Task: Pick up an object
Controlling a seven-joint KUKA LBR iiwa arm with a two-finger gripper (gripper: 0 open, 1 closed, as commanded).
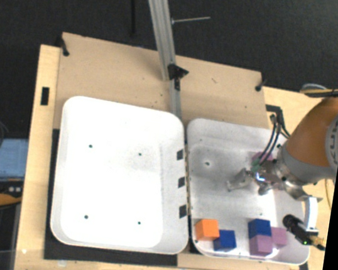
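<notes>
The right bin holds several blocks along its near edge: an orange block, a small blue block, a larger blue block, a purple block and a pink block. My gripper hangs over the middle of the right bin, reaching in from the right, above and behind the blocks. Nothing shows between its fingers. The orange band of the arm sits at the right edge.
The left bin lies beside the right one. A slanted metal pole rises from the back of the bench. A blue device with cables sits off the bench at left.
</notes>
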